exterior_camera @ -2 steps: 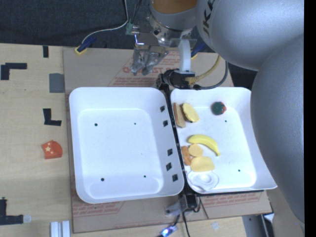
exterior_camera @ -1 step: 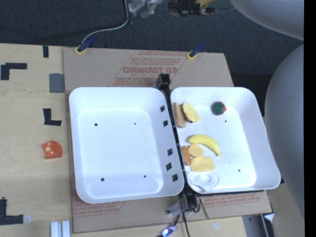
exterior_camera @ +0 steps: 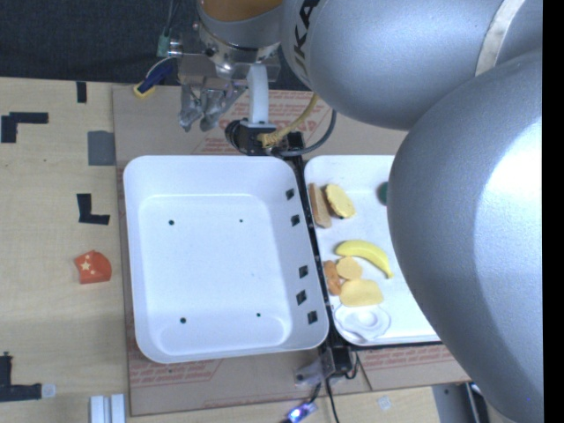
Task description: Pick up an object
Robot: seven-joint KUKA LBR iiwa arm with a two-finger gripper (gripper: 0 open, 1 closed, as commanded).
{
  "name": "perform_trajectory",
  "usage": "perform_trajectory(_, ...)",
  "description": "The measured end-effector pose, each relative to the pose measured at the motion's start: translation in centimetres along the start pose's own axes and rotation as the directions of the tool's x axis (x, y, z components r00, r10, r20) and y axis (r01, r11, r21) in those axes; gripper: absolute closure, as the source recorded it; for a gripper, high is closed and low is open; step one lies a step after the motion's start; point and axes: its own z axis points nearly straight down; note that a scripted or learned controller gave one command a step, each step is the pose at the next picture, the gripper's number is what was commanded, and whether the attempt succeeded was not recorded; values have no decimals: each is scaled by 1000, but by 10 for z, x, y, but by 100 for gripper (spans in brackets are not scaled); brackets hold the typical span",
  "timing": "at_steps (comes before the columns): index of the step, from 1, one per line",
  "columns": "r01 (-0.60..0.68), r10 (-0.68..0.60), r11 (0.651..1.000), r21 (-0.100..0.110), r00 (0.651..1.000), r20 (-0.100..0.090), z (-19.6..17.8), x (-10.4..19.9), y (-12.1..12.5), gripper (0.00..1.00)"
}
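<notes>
Arm parked beyond the bins, nothing picked.

We noted the arm (exterior_camera: 423, 86) overhanging the right bin (exterior_camera: 405, 331); its gripper (exterior_camera: 201, 113) hung beyond the left bin (exterior_camera: 145, 236), slightly parted, empty. The banana (exterior_camera: 366, 255) lay in the right bin: light, smooth, curved, best gripped mid-body.

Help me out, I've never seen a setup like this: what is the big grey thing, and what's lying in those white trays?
The big grey shape is a robot arm reaching in from the right, seen by one camera looking down on the bench. Its gripper hangs past the far edge of the left tray, and I see nothing between its fingers. The right tray holds toy food: a banana, a bread slice and some yellowish pieces. A small red object lies on the bench, left of the trays.
</notes>
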Motion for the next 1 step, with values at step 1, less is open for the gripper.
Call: perform_trajectory(1, -1, 1, 999, -34, 1000, -10, -156, -3, 20, 100)
